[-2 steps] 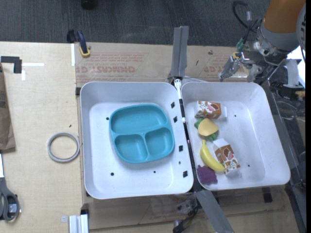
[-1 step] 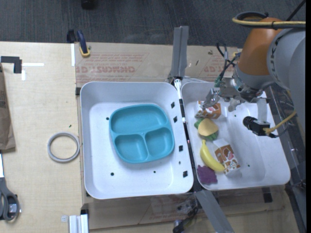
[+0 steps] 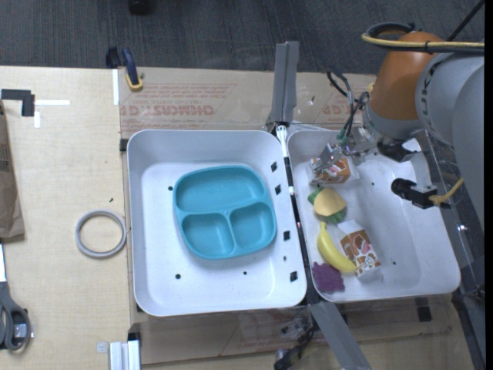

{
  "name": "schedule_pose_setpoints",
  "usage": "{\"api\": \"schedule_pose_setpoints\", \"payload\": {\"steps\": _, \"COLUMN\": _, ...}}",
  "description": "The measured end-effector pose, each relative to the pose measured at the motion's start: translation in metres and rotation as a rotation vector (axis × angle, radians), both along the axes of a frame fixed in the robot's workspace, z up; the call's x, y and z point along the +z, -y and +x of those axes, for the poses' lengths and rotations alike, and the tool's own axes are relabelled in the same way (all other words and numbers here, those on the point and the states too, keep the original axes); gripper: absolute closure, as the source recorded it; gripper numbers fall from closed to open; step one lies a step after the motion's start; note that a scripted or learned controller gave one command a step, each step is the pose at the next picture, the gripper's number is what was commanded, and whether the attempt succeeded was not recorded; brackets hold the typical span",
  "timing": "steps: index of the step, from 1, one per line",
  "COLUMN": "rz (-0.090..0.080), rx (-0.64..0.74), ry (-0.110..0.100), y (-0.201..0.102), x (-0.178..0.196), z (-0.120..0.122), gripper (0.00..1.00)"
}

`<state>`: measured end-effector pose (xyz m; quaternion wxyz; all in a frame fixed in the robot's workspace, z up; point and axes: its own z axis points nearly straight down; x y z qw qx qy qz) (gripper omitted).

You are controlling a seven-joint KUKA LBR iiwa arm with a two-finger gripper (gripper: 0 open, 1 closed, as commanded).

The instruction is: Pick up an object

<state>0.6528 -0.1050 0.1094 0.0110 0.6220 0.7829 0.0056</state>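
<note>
A pale wooden bench (image 3: 62, 168) is seen from above, with dark flooring beyond its far edge and a sheet of printed cardboard (image 3: 192, 102) laid under two shallow white bins set side by side. The left bin (image 3: 146, 284) is occupied by a blue divided tray (image 3: 225, 210) with three compartments, lying roughly at its centre. The right bin (image 3: 416, 272) holds the loose objects: a brown-and-white packet (image 3: 336, 171) near the far left corner, a yellow rounded piece with a green edge (image 3: 329, 203) just in front of it, a banana (image 3: 334, 250) further forward, a small orange-and-white carton (image 3: 360, 253) just beside the banana on its right, and a purple cluster resembling grapes (image 3: 329, 278) at the near left corner, touching the banana's lower end. The grey arm with its orange band (image 3: 404, 75) is reached in from the right over the far part of the right bin, and the gripper (image 3: 337, 154) is lowered at the packet, directly above or against it. Whether the packet is caught by the tool, or how the tool is set, cannot be told, since the tip is small and cluttered with cables. On the bench to the left of the bins, a grey ring (image 3: 101, 233) is laid flat, scissors (image 3: 14, 322) are seen at the near left edge, and a blue-and-yellow clamp (image 3: 131, 68) is fixed at the cardboard's far corner.
</note>
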Motion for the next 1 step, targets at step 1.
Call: {"api": "schedule_pose_setpoints", "payload": {"steps": 1, "rz": -0.005, "rx": 0.202, "ry": 0.014, "y": 0.0021, "x": 0.0002, "z": -0.0042, "gripper": 0.00}}
